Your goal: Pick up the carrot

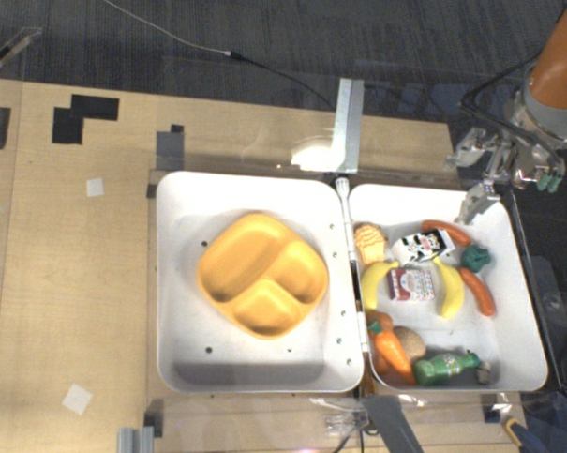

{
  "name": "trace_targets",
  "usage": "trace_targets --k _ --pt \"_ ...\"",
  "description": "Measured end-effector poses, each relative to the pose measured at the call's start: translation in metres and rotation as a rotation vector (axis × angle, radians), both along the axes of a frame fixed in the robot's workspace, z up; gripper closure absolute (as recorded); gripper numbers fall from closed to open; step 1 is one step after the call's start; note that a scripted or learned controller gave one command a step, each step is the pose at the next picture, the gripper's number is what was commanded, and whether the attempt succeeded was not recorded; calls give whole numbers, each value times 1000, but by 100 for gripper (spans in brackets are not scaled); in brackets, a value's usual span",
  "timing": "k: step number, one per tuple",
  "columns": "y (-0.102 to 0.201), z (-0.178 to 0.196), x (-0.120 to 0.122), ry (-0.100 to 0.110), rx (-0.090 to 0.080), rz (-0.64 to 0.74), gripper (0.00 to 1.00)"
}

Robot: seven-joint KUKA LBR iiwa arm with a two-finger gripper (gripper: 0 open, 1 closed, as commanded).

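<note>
Orange and tapered, the plastic toy carrot [391, 350] is seen lying in the right-hand shallow white bin [531, 358], at about seven o'clock within it, close against the divider wall; a brown rounded potato-like piece [411, 342] is touching it at its three o'clock side, and a green plastic bottle [446, 367] lies just beyond that. Further items are crowded towards twelve o'clock of the carrot: two yellow bananas [451, 289], a small red-and-white carton [411, 283], a black-and-white printed box [425, 244], a pale bread-like piece [369, 241] and two orange-red sausage shapes [479, 291]. A yellow divided plastic tray [263, 273] is held by the left-hand white bin [174, 263]; both bins are carried by the wooden table [65, 286].

The metal two-finger hand [474, 203] is placed at about one o'clock of the right bin, over its far rim, well apart from the carrot; nothing is seen between its tips, though whether it is parted or closed cannot be told at this size.

Nothing of the task is judged to be done: the carrot is untouched in the bin; the reach across to seven o'clock, the descent, the closing and the lift all remain.
</note>
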State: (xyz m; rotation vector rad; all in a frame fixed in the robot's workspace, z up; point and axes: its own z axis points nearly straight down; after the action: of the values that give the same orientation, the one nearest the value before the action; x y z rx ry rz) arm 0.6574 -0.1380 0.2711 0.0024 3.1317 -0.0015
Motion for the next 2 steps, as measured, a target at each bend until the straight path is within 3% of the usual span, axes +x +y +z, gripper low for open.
trace_targets --k 1,2 --pt "13 -140 -69 4 3 -244 0" --pt "57 -73 -152 -1 5 -359 0"
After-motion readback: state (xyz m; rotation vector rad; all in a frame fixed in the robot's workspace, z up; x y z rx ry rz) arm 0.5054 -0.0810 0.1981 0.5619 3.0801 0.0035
